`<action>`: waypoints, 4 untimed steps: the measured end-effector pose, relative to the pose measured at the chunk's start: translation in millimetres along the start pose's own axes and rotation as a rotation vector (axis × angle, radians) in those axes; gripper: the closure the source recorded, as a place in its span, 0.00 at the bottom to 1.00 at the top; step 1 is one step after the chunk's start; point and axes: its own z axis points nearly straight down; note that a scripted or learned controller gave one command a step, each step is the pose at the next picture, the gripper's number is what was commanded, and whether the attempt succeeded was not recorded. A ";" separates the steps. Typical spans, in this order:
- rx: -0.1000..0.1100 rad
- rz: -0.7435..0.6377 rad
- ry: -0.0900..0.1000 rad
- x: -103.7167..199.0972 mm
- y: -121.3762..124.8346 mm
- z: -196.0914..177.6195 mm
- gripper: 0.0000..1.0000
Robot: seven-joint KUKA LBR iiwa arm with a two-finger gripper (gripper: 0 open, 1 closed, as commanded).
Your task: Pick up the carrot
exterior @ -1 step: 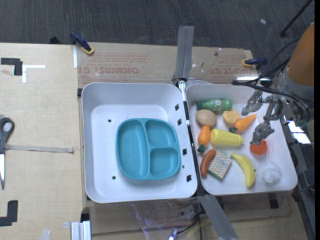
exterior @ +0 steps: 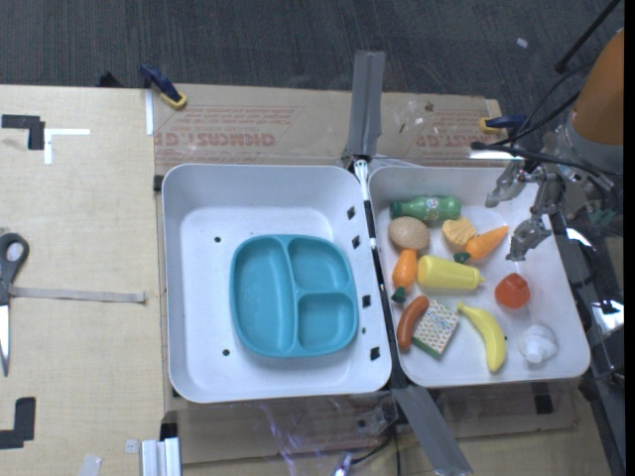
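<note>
The gripper (exterior: 523, 228) hovers with fingers parted and empty over the right bin (exterior: 571, 365); the carrot (exterior: 486, 243) lies just to its left, long axis slanting up toward the fingers, beside the yellow corn (exterior: 448, 274).

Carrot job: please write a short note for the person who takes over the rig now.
Gripper: open, holding nothing, above the right bin's far right part.
Carrot: lies in the right bin, just left of the gripper, beside the yellow piece. A second orange piece lies further left.
Done: nothing picked yet.
Left: lower onto the carrot, grip it, lift.
</note>
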 end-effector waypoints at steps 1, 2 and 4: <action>0.000 -0.041 0.000 -29.8 8.1 96.4 0.00; -0.001 0.228 0.001 11.1 30.8 107.6 0.00; 0.001 0.225 -0.005 8.7 31.3 96.5 0.00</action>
